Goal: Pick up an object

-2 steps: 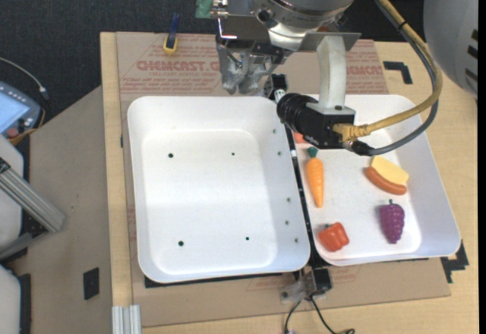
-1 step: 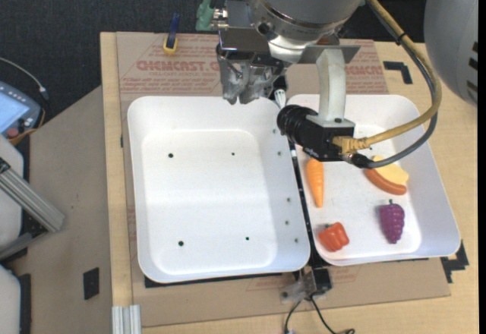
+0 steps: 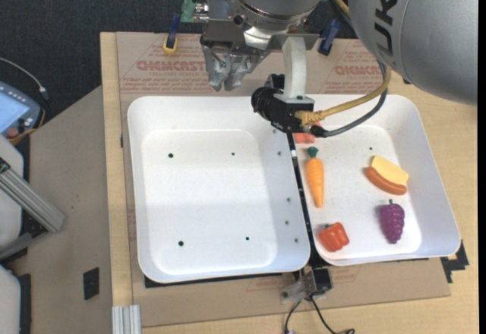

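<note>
Camera view: gripper hangs over the far rim of the left bin; whether it is spread or pressed together I cannot tell. Well apart, the right bin holds the carrot, red pepper, grapes and orange-yellow wedge.

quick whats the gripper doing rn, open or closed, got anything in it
gripper: raised over the bench behind the left bin, fingers close together and look shut, nothing between them. The carrot and the other toys lie in the right bin.
</note>
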